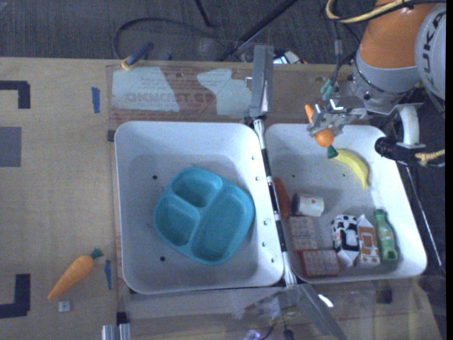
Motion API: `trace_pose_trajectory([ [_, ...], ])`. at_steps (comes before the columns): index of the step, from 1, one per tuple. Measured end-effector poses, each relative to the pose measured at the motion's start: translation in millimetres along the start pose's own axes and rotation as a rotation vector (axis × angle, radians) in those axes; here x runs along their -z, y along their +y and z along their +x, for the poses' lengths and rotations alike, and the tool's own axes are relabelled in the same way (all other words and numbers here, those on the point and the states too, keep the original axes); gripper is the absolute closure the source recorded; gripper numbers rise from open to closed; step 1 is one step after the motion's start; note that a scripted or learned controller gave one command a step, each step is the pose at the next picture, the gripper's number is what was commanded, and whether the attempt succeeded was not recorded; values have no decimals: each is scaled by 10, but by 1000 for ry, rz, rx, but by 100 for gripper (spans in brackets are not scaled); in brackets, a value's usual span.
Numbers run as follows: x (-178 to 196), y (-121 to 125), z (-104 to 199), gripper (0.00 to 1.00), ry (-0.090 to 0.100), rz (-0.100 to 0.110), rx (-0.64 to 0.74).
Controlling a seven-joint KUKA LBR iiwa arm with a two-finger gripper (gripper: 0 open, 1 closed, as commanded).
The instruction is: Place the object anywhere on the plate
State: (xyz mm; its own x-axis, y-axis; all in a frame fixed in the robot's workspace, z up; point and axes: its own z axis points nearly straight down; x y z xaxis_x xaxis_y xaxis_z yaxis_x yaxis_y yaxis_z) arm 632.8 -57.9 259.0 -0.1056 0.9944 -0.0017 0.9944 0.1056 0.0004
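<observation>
The gripper (324,127) hangs over the far edge of the right bin (416,261), and a small orange object (324,137) sits between its fingertips, so I judge it clamped on that piece, though the view is too coarse to name the piece with certainty. The relation the coming move turns on is simple: the blue plate (204,214) lies well away from the gripper, off toward the arm's reach-out direction and nearer the camera, in the middle of the left bin (131,161), with the ridge between the two bins in between. The plate is a three-compartment dish with its long axis running diagonally, so any approach across the ridge should meet a broad target. Just below the gripper, on the right bin's floor, lies a yellow banana (354,166), close enough that a dropped piece would likely land by it. Further toward the camera from the gripper sit a small cup (308,204), some cartons (357,241) and a green bottle (386,235). A toy carrot (71,275) rests on the counter (49,190) beyond the left bin, far from the gripper
</observation>
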Motion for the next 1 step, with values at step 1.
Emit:
trace_pose_trajectory([
  [1,-223,-313,850,100,2,2,-15],
])
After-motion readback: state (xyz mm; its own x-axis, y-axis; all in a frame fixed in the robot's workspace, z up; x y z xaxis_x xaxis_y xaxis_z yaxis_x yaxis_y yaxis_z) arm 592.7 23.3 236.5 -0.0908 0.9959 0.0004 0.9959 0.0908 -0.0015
